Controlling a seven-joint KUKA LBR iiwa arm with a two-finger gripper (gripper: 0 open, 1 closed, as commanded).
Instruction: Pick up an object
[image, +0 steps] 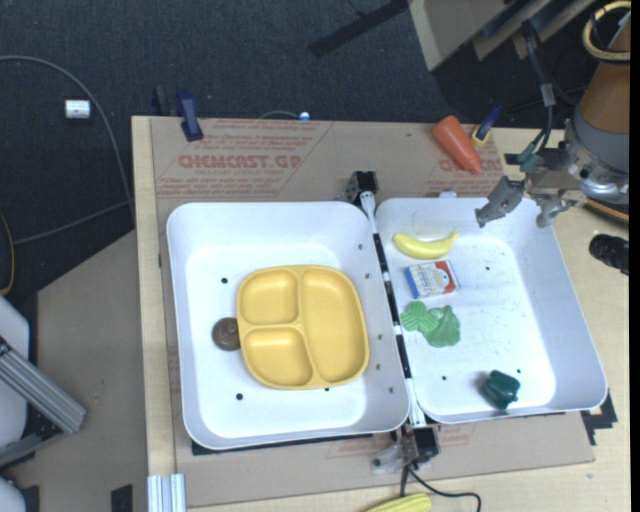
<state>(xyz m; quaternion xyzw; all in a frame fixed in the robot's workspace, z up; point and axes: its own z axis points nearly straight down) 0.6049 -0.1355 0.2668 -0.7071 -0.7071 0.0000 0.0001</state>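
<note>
Lying nearest the camera in the right bin (560, 300) is a dark green block (501, 388), close to that bin's front rim. Further back, near the wall shared with the left bin (190, 300), sits a light green leafy toy (432, 324), and just behind it a small red-and-blue carton (431, 279) lies flat. Behind the carton a yellow banana (424, 243) curves across the white floor, apart from the carton by a narrow gap.

In the left bin a yellow divided plate (301, 326) with three compartments lies flat near the middle, and a brown round piece (226, 333) rests against its left edge, partly tucked beneath it.

Over the far right corner of the right bin hangs the gripper (521, 201), at the end of the grey arm reaching in from the right. Its two fingers (497, 204) stand spread apart, with nothing between them. It is well apart from the banana, the nearest object to it, and touches none of the things in the bin.

Beyond the bins, on the brown board (250, 155), an orange carrot-like toy (457, 144) lies near the back edge, and a blue clamp (187, 114) grips the board's far left corner.
</note>
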